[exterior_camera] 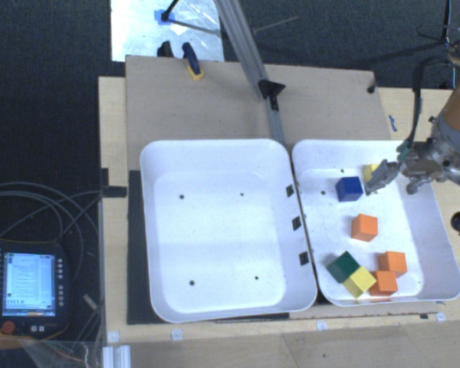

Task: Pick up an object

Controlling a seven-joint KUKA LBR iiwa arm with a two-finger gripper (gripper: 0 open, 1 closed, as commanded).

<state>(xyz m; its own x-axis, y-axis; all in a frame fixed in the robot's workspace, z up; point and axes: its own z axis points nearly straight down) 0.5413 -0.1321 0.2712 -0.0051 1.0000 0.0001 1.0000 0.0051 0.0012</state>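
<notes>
The right bin (437,228) holds several small blocks. A blue cube (349,188) lies near its back, with a yellow block (369,171) just behind it, partly hidden by the gripper. An orange cube (364,227) sits mid-bin. At the front lie a green cube (342,267), a yellow cube (360,281) and two orange cubes (393,262) (383,283). My gripper (379,177) reaches in from the right and hovers just right of the blue cube, over the yellow block. No block shows in its grasp.
The left bin (149,205) stands beside the right one. A slanted grey pole (245,44) crosses the back of the bench. A handheld control screen (27,286) with cables lies off the bench at the left.
</notes>
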